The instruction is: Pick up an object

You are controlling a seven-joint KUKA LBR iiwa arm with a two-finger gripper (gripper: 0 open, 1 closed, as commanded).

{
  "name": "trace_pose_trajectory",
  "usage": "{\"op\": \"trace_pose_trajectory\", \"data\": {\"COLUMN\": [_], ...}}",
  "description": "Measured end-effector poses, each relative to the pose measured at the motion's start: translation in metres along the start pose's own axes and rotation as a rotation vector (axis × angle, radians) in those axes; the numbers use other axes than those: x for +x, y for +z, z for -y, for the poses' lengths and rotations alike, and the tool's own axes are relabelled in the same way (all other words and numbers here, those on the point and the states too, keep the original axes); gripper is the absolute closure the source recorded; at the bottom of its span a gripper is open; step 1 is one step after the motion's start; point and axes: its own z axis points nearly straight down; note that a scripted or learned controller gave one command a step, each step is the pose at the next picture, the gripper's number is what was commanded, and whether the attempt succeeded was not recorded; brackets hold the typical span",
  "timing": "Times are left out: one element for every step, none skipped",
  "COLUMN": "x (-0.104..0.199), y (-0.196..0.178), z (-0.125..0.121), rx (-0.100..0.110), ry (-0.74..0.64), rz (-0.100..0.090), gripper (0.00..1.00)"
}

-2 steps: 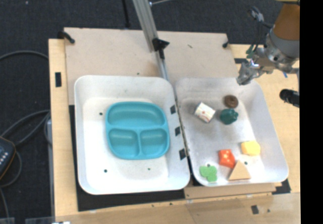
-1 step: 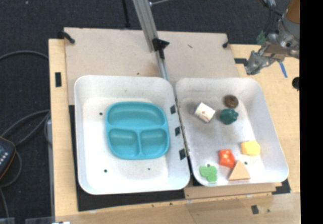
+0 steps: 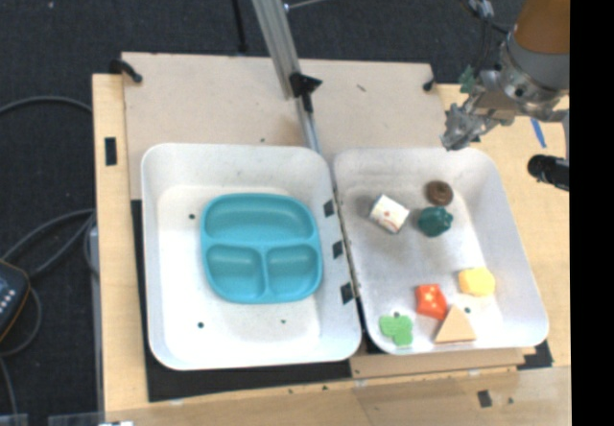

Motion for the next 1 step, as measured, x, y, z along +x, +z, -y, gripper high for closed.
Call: {"op": "trace_pose_trajectory", "data": {"x": [0.0501], "y": [0.0169], "z": [0.0021], "rx": [0.001], "ry": [-0.001], "rz": [-0.001], "gripper": [1.00]}}
